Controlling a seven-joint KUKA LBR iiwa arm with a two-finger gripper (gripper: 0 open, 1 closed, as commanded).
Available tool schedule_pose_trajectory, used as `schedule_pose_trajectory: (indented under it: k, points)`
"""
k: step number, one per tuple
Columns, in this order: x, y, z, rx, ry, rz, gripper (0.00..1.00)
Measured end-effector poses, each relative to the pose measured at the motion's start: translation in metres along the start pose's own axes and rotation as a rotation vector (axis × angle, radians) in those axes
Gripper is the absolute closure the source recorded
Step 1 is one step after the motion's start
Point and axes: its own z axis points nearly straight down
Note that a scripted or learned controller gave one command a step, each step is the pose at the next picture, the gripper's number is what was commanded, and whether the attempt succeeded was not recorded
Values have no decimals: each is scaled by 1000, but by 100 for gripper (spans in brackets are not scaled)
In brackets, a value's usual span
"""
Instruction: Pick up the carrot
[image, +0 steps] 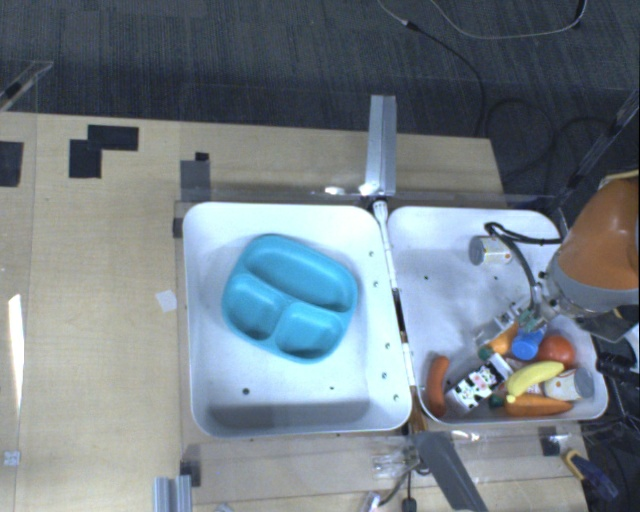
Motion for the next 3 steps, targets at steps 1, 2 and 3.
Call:
schedule_pose_trajectory:
  k: [1,2,3]
  points:
    - [43,-3,-1,-2,-1,176,0]
    - [84,0,-1,-4,-2,200,0]
    - [114,37,-96,6,6,373,0]
